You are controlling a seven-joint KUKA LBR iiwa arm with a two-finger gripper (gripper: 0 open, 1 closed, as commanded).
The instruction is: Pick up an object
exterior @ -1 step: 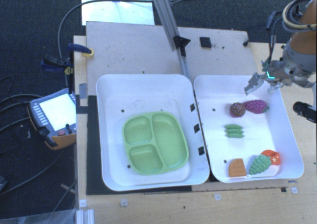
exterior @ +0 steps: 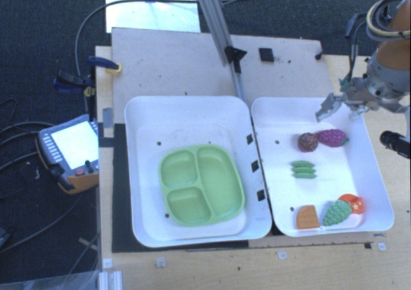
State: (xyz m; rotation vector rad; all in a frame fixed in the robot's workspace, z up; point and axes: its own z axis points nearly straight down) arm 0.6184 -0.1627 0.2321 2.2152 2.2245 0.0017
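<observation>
Counter: pale board on dark carpet, cables trailing off to the left, a teach pendant (exterior: pixel 69 153) lying on the floor beside it.
Left bin: white bin (exterior: pixel 144 122) carrying a green divided plate (exterior: pixel 201 185), well away from the action.
Right bin: second white bin (exterior: pixel 270 119) with the candidates — a green pea pod (exterior: pixel 304 169) mid-bin, a brown round piece (exterior: pixel 307 142) touching a purple grape bunch (exterior: pixel 332 137), and along the near wall an orange wedge (exterior: pixel 307 217), a green bumpy piece (exterior: pixel 336 212) and a red-orange piece (exterior: pixel 352 204).
Hand: hand (exterior: pixel 340 106) hovers over the far right part of that bin, fingers spread, nothing between them.
Target relation: the grape bunch and brown piece lie just nearer the camera than the hand, close below it; the pea pod is further toward the near side.
Risk: those two touch, so I judge a descent could straddle both or nudge one aside.
Risk two: rounded toys may squirt out as the fingers close.
</observation>
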